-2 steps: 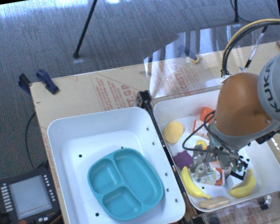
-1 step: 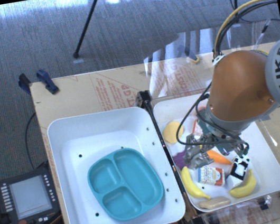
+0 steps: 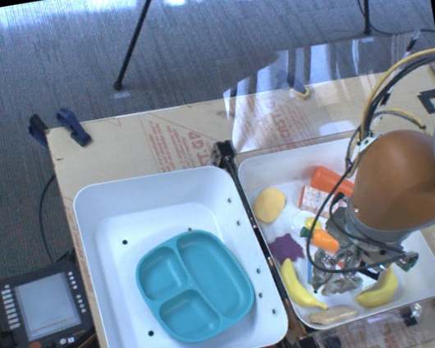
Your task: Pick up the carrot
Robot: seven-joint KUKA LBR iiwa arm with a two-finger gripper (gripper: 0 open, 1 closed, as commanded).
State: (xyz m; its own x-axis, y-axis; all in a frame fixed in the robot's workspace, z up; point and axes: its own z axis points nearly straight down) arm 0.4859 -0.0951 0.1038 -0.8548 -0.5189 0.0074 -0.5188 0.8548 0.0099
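Grey carpet runs across the top of my feed, crossed by tripod legs, and below it sits the bench, a brown board with red print and two blue clamps at its far-left corner. From the gripper outward: it hangs low in the right bin, under the orange band of the arm, and it is a dark tangle of metal and cable from where I watch, so I cannot tell how its jaws stand or whether anything sits between them. The carrot shows as a short orange piece just above the gripper and a little to its left, close against the wrist housing and partly hidden by it; I cannot tell whether the two touch. To the gripper's left lies a banana, curving down the bin's left side, with a purple piece above that. A second banana lies just to the gripper's right, and a pale beige piece lies below the gripper near the bin's front wall. Farther up from the gripper are a round yellow item and an orange-and-white carton. Well to the gripper's left, the left bin holds a teal divided plate. On the floor beyond that bin rests the teach pendant, its screen lit.
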